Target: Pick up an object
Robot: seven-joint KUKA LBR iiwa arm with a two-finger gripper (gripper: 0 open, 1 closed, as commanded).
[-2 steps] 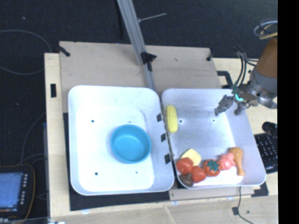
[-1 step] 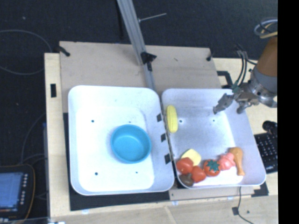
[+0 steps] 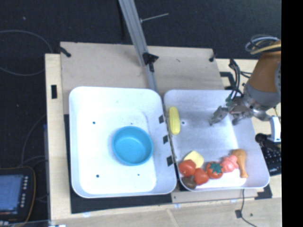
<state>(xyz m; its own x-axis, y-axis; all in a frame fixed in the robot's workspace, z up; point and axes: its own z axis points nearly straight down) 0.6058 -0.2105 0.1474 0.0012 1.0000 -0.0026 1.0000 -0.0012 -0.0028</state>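
The arm (image 3: 264, 82) is reaching in from the right, its orange band sitting above the grey wrist, and the hand (image 3: 226, 117) is hanging over the upper middle of the right bin (image 3: 199, 98). Its two fingers (image 3: 218, 116) are standing apart with nothing between them, pointing down-left toward bare white floor.

The graspable things are lying mostly along the right bin's near edge. A yellow corn cob (image 3: 174, 120) is lying lengthwise just beside the left wall, well apart from the hand. In the near left corner a yellow wedge (image 3: 193, 158) is touching a red tomato (image 3: 187, 167), and a second red piece (image 3: 200, 176) is sitting just beside them against a tomato with a green top (image 3: 214, 170). A pink toy (image 3: 229, 163) and an orange drumstick-like piece (image 3: 240, 162) are resting to the right of these, near the front rim. This cluster is crowding the near wall, while the middle of the bin beneath the hand is leaving open room.

The left bin (image 3: 85, 108) is holding a blue bowl (image 3: 132, 145) near its centre, upright, well clear of every wall, with bare floor all around it.

Both bins are sitting side by side on the worktop (image 3: 99, 65), their inner walls touching. A grey metal strut (image 3: 135, 30) is slanting down from the top toward the seam between them.
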